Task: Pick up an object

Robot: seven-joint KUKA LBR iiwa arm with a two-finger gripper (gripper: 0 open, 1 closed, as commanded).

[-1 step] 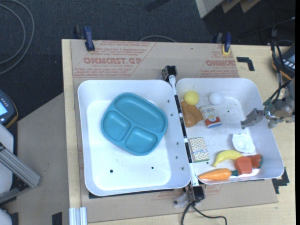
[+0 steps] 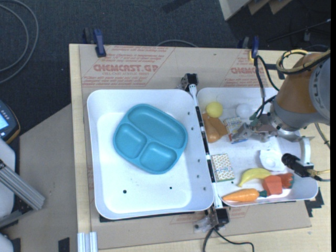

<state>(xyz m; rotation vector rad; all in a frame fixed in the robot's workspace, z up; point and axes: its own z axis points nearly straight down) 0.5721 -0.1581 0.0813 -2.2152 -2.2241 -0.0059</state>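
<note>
The right bin [image 2: 294, 194] holds several small items. A yellow ball [image 2: 213, 109] lies at its far left, with an orange-brown piece [image 2: 212, 129] just below it. A white ball [image 2: 242, 111] sits near the back. My gripper [image 2: 240, 133] reaches in from the right and hovers low over the bin's middle, just right of the orange-brown piece. A patterned box [image 2: 221, 167], a banana [image 2: 254, 175], a carrot [image 2: 241, 196], a red block [image 2: 276, 184] and a white lump [image 2: 270, 159] lie toward the front.
The left bin [image 2: 105, 193] carries a blue divided plate [image 2: 150, 138]. A black hinge strip [image 2: 202, 140] runs between the bins. Cables [image 2: 265, 77] hang behind the arm's orange wrist band [image 2: 294, 91] at the right.
</note>
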